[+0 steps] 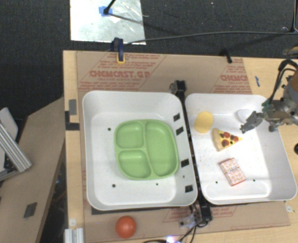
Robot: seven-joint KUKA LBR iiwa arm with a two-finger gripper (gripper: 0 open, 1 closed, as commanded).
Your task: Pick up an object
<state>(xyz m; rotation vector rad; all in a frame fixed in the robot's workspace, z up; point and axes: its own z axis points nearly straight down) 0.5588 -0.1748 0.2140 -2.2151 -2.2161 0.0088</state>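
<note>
A cardboard sheet (154,67) with red print covers the tabletop (42,151), held at its far edge by a blue clamp (118,48). A foil sheet (106,13) lies beyond it on dark carpet. An orange ball (125,226) rests on the cardboard's near edge. An aluminium rail (6,140) stands at left.

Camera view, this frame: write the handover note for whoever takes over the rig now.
Gripper: above the right bin, upper right part, holding nothing visible.
Right bin: yellow lemon-like piece, toy pizza slice, small pink-patterned box, all lying loose.
Left bin: green divided tray.
Orange ball on the bench, in front of the bins.
Done: nothing picked yet. Left: grasp one object and lift.
</note>
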